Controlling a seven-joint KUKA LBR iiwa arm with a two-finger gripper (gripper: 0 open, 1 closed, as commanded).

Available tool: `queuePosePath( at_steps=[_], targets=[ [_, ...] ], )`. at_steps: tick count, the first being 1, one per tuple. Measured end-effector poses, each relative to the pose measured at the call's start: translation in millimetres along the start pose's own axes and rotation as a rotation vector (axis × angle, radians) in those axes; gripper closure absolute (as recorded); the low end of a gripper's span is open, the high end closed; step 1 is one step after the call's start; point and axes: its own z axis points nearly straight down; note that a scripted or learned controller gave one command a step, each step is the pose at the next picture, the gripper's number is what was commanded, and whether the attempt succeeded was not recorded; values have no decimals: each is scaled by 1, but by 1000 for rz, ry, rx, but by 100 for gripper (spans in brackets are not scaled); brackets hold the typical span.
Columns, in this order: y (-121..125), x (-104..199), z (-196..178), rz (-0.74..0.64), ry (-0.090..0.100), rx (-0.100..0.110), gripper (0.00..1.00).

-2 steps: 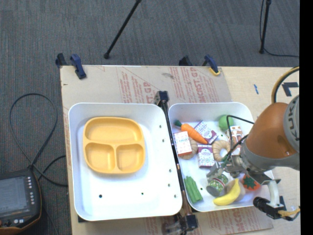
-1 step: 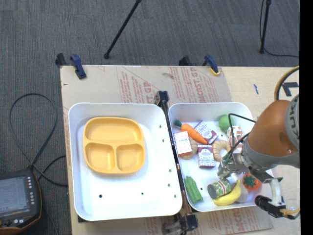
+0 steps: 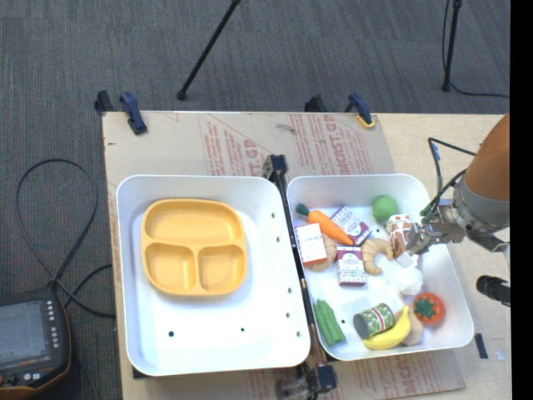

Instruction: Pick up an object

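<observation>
Two bins on the counter, and the action's in the right bin [image 3: 460,311]. The gripper [image 3: 414,242] sits low over a small carton [image 3: 400,232] beside the croissant [image 3: 376,253], so this looks like the reach-and-grasp step. Can't tell how the jaws stand. Next it needs a firm close, then a straight lift.

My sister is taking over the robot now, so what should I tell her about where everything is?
Gripper: low in the right bin, at a small carton; no clear hold seen.
Right bin: carrot, green ball, tomato, banana, can, more cartons.
Left bin: yellow tray.
Done: nothing lifted.
Left: grab one thing, raise it.
</observation>
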Motion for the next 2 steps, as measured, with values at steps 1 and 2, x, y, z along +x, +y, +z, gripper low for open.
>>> queuePosePath(
  at_steps=[1,2],
  targets=[
    [-1,0,1,1,1,3,0],
    [-74,-4,-39,2,2,2,0]
  ],
)
